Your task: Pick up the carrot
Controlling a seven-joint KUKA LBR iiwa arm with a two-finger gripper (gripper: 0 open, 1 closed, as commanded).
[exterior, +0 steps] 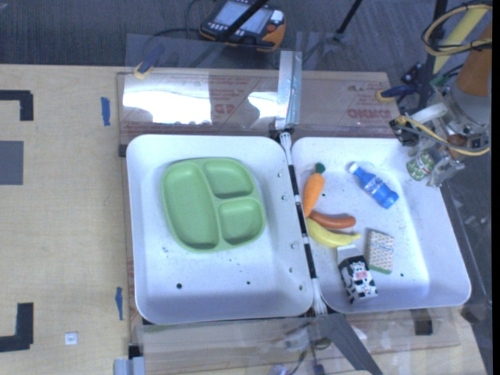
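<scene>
Two shallow white plastic bins sit side by side on the bench. The left bin (148, 272) holds a green three-compartment plastic plate (212, 202), lying flat near its centre.

The right bin (437, 264) holds the loose items. The orange carrot with a green top (312, 191) lies against the bin's left wall, toward the far end, its green tip pointing away from the camera. Just nearer than the carrot lie a reddish-brown sausage (333, 220) and a yellow banana (331, 237), touching one another. A blue plastic bottle (373, 184) lies to the right of the carrot, well apart from it. A small patterned box (380, 250) and a black-and-white cow figure (358, 280) occupy the near part of the bin.

The gripper (432, 162) is at the far right corner of the right bin, well apart from the carrot. Whether it is open or closed cannot be told.
</scene>
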